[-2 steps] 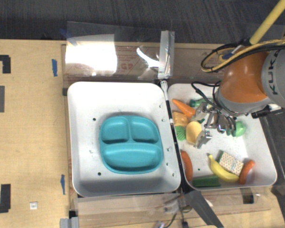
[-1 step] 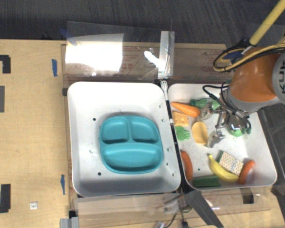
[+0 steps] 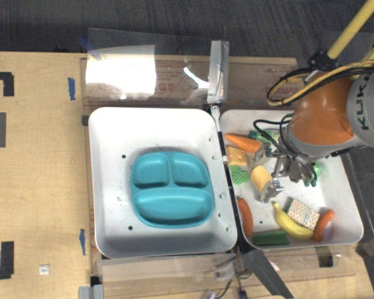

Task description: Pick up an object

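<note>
The end effector (image 3: 275, 189) is seen lowered into the right bin (image 3: 346, 192), hanging beneath the orange band of the arm (image 3: 321, 114); whether it is spread or pressed together cannot be told from this slanted view. A pale yellow rounded object (image 3: 260, 177) is found just beside it, to the left and touching or nearly touching the metal tip, but nothing is shown pinched. A banana (image 3: 290, 222) is placed just below the end effector, curved and bright yellow, with a patterned small box (image 3: 303, 215) resting against it and a red-orange piece (image 3: 323, 224) beyond. An orange carrot (image 3: 244, 142) is laid near the bin's upper left, and a green ridged item (image 3: 239, 175) is set below it. A green cucumber (image 3: 271, 237) is laid along the front wall. In the left bin (image 3: 112, 136) a teal divided tray (image 3: 171, 189) is held, well apart from the arm, on the desk (image 3: 31, 167).
</note>
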Robot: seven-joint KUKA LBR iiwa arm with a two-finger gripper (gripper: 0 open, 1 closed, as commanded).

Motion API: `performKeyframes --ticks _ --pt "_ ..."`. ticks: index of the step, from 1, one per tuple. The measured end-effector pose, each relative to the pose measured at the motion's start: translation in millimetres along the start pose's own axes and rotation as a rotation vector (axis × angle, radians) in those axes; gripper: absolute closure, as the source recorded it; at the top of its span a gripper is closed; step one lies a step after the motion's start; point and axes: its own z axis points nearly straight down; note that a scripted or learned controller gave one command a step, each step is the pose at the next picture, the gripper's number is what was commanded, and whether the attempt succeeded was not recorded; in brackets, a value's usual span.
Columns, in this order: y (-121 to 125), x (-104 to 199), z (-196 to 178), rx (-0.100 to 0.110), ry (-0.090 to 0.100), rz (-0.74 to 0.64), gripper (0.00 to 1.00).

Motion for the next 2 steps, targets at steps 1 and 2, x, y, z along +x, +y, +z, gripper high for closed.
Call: performKeyframes --ticks 1,2 --pt "1.1 1.2 0.0 -0.002 0.0 0.101 0.0" --pt "7.7 9.5 -0.3 0.0 -0.002 0.259 0.0"
